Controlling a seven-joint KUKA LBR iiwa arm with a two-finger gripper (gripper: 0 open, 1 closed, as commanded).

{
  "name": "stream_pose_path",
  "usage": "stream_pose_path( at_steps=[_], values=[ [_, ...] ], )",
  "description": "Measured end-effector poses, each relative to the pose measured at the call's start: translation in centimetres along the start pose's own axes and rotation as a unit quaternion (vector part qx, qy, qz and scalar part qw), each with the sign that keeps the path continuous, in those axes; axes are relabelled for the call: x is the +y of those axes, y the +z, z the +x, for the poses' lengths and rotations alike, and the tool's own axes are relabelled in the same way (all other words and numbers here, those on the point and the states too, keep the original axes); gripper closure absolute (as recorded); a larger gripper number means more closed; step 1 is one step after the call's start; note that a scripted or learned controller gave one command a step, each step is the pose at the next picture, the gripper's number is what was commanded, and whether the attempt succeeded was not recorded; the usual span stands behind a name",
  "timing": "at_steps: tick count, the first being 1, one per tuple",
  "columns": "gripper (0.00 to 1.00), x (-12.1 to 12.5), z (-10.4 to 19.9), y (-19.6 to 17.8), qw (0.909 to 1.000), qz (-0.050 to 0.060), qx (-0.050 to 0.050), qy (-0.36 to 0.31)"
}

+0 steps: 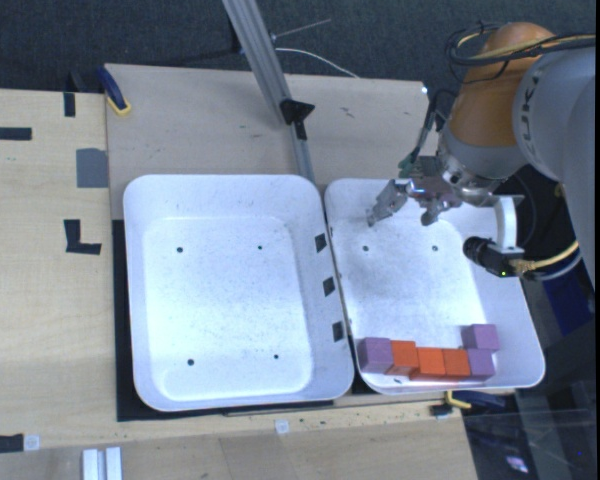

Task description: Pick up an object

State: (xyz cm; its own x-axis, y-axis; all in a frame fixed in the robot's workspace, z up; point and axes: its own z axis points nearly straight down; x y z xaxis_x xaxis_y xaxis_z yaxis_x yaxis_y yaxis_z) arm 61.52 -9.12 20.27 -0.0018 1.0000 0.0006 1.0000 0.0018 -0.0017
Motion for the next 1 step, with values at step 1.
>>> stream_pose_path(
  at_steps=[1],
  values=[
    [0.0, 3.25, -2.83, -2.88, 1.0, -0.003, -0.001, 0.001]
  ],
)
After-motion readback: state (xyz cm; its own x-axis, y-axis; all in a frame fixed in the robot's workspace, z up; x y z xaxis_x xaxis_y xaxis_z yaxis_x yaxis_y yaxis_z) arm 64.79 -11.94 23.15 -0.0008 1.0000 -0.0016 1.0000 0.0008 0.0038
